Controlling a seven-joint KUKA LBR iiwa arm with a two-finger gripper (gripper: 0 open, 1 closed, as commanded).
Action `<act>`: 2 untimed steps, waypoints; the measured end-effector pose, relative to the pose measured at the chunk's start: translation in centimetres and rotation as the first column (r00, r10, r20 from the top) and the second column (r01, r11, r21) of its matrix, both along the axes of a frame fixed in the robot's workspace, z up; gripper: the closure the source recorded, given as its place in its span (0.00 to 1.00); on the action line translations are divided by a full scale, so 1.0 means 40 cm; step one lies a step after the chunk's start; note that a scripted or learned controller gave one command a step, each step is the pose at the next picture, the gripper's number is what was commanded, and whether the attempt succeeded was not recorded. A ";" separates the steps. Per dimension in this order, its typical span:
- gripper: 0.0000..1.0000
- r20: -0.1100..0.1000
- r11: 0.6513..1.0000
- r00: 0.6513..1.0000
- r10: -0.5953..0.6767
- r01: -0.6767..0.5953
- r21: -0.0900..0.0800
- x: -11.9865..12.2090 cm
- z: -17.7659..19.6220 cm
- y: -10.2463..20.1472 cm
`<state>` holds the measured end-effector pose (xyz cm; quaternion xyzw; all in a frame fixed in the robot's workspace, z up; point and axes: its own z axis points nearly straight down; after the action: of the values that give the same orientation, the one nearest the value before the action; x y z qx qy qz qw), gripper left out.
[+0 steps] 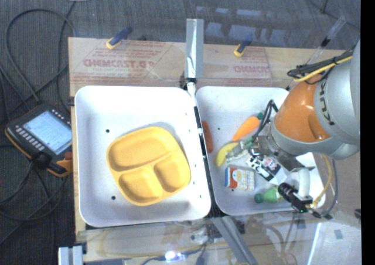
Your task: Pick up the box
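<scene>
Green-capped bottle lies at the right bin's front edge, just below the gripper. Beside the gripper's left sits the box, flat on the bin floor and ungrasped. Whether the fingers are spread cannot be told. Beyond them lie a banana and carrot, crowding the approach. Well left, the yellow tray plays no part.

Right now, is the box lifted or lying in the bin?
Lying in the bin. The box rests flat on the right bin's floor, its printed face up, beside the gripper, not between its fingers.
</scene>
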<state>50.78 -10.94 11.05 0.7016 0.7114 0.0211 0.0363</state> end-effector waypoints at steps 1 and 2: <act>0.00 -0.005 0.997 0.997 0.071 -0.071 -0.011 -0.005 -0.001 0.002; 0.00 -0.009 0.992 0.992 0.124 -0.124 -0.016 -0.007 -0.002 0.002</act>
<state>50.49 -10.85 10.99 0.6557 0.7539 0.0145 0.0379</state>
